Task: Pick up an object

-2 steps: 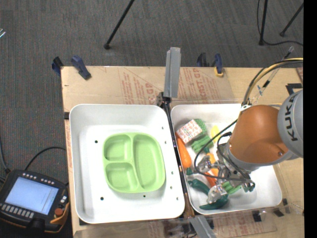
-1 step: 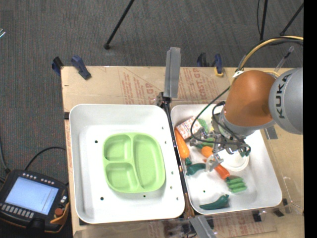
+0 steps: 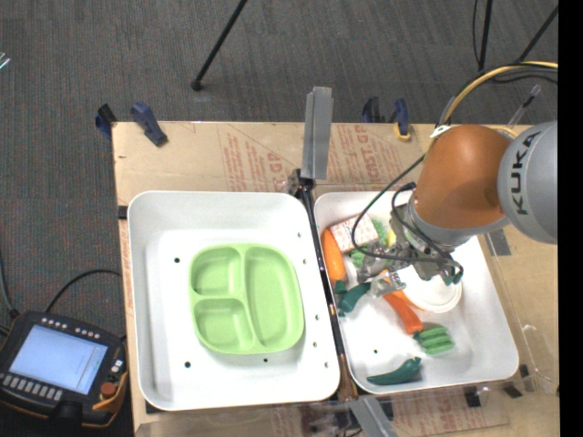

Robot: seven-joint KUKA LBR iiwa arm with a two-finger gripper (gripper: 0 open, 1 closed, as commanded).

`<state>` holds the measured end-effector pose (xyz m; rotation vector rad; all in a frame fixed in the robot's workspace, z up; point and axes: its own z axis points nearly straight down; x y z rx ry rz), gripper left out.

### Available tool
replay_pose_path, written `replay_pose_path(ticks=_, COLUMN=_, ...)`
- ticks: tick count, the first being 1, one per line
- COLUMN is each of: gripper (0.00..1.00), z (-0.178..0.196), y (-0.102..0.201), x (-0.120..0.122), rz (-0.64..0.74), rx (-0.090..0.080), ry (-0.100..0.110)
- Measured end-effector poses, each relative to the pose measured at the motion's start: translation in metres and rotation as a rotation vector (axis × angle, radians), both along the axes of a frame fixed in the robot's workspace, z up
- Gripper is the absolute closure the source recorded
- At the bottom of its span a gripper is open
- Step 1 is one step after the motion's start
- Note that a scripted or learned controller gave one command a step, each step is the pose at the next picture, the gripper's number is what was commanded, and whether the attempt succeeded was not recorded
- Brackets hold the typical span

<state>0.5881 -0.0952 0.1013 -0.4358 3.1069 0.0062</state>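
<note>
- Gripper [image 3: 393, 279]: low in the right bin [image 3: 496, 340], under the orange wrist band; finger opening and any hold cannot be told from this angle.
- Orange carrot-like piece [image 3: 404, 312]: just below the gripper, seemingly touching it.
- Dark green piece [image 3: 353, 296]: just left of it.
- Second orange piece [image 3: 333, 254]: by the bin's left wall.
- Left bin [image 3: 146, 244]: green divided tray [image 3: 246, 299].
</note>
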Motion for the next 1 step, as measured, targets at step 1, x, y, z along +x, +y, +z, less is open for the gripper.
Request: replay_pose_path(ticks=1, gripper=1.00, z=0.0916, y=0.0510, x=0.0206, rz=-0.024, rx=-0.004, ry=-0.009)
